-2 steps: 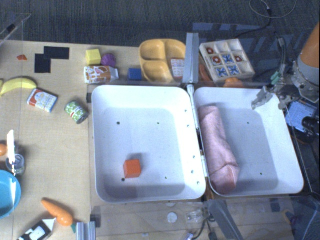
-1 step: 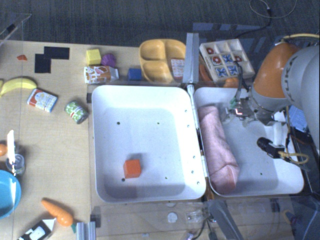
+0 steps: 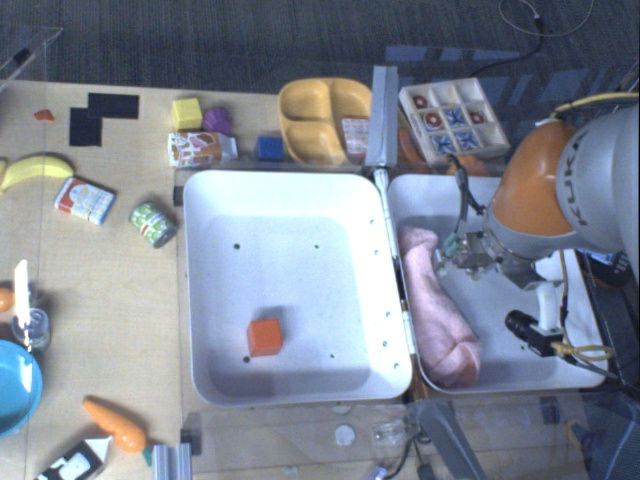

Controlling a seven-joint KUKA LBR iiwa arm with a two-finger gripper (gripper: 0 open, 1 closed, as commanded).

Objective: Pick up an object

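The grey arm with its orange band (image 3: 535,193) reaches in from the right over the right-hand shallow white bin (image 3: 520,373), wrist low above that bin's upper middle. The two-finger gripper (image 3: 462,253) sits just beside the upper end of a soft pink rolled cloth-like object (image 3: 437,308); contact between them cannot be confirmed, and the jaw state cannot be told from this angle because the wrist housing and cables crowd the tips. The pink object lies lengthwise along the right bin's left wall, its lower end near the bin's lower-left corner. In the left-hand shallow white bin (image 3: 300,208) a small orange cube (image 3: 265,337) rests near the lower edge, left of centre, well apart from the gripper. On the wooden bench (image 3: 90,298), along its far edge: a yellow block (image 3: 186,113), a purple lump (image 3: 217,121), a small printed carton (image 3: 202,148), a blue block (image 3: 269,148), a yellow two-compartment dish (image 3: 318,118), and a tic-tac-toe board (image 3: 455,118) above the right bin. Left of the bins: a yellow banana (image 3: 35,171), a red-and-white box (image 3: 84,201), a green-labelled can (image 3: 152,223). Near the bench's lower-left corner: a blue bowl (image 3: 15,388) and an orange carrot (image 3: 117,424).
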